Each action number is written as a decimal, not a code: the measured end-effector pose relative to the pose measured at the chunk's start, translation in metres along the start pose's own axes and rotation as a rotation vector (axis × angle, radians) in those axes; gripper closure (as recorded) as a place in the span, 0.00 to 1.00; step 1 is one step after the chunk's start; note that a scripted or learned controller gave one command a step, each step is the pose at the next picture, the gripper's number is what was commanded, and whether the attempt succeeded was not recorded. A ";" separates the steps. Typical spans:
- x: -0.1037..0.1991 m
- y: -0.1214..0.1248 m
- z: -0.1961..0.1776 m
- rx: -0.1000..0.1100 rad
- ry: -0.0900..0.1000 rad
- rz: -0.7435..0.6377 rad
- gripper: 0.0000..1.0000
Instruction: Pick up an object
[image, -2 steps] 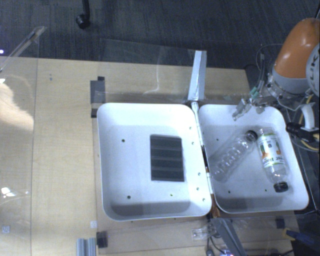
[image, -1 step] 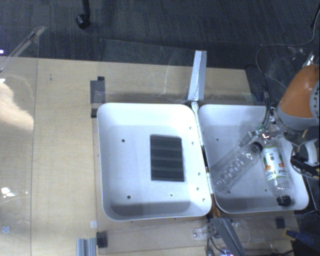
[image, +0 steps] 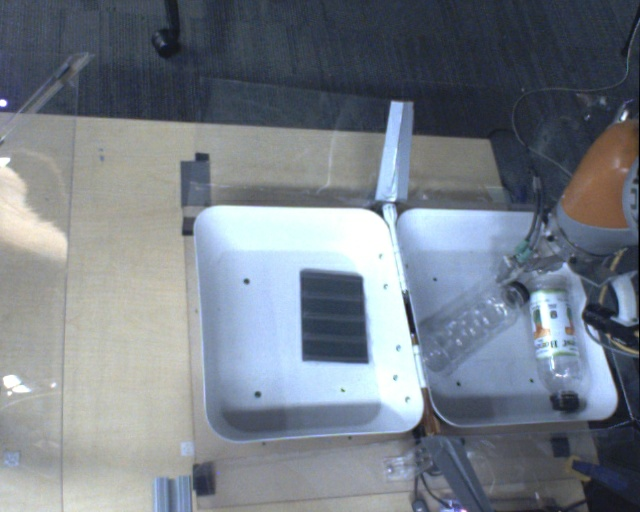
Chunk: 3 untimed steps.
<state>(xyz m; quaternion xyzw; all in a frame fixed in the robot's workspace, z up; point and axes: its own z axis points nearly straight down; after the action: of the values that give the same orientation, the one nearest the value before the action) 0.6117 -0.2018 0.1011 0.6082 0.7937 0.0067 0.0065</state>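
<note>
A clear empty plastic bottle (image: 468, 325) lies diagonally in the right bin (image: 440, 240), its dark-capped neck pointing up and to the right. Beside it, along the bin's right side, lies a second bottle (image: 555, 335) with a white, green and orange label and a black cap towards the front. A dark ribbed rectangular block (image: 334, 315) lies flat in the middle of the left bin (image: 230, 300). My gripper (image: 522, 262) hangs below the orange band of the arm (image: 600, 190), just above the clear bottle's neck end; whether it touches the bottle I cannot make out.
A grey upright strip (image: 395, 150) stands at the back between the two bins. Cables run along the right side of the right bin (image: 610, 320). Wooden bench surface (image: 110, 330) stretches to the left.
</note>
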 end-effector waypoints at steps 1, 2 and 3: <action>0.037 0.064 -0.070 0.010 -0.001 -0.017 1.00; 0.036 0.064 -0.069 0.011 -0.001 -0.017 0.00; 0.014 0.002 -0.005 0.013 0.000 -0.025 0.00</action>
<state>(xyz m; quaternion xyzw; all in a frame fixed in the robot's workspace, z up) 0.6097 -0.1879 0.1057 0.5983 0.8012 0.0014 0.0024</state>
